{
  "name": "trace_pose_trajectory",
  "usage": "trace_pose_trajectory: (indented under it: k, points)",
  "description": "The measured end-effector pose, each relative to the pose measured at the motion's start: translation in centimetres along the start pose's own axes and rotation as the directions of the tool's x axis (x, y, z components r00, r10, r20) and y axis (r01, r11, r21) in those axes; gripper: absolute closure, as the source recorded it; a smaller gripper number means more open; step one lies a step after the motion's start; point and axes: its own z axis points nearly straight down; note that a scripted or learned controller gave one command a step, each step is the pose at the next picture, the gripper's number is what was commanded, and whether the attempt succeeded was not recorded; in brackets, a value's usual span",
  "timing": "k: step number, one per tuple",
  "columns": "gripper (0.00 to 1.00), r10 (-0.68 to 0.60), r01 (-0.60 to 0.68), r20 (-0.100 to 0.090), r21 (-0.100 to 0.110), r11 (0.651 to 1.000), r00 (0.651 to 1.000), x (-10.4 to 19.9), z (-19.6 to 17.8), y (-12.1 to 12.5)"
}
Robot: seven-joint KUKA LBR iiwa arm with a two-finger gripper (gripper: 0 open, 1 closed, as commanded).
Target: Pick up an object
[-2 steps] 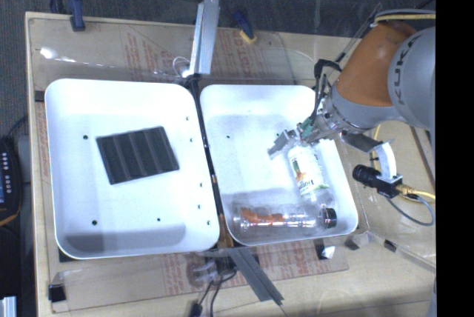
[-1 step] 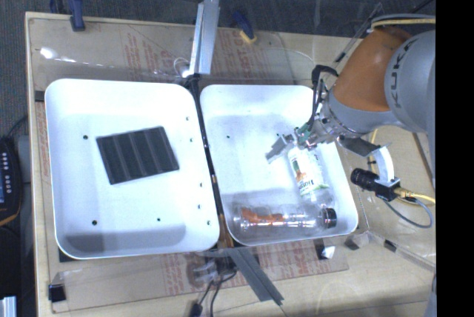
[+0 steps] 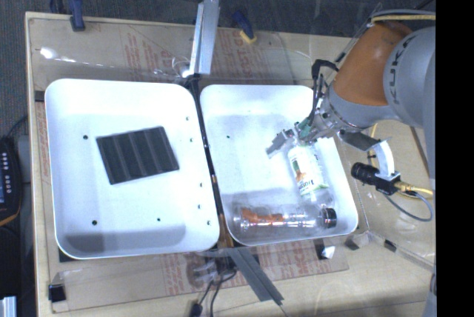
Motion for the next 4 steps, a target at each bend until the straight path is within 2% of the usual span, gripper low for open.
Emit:
trace_pose_trajectory:
  k: [1,4]
  points:
    - [0.00,-0.058,0.058,0.000,0.001,0.998,0.998,0.2,-0.8,-0.2]
    - [0.00,-0.151,0.151,-0.005,0.003,0.988,0.988,0.4,1.6,-0.4]
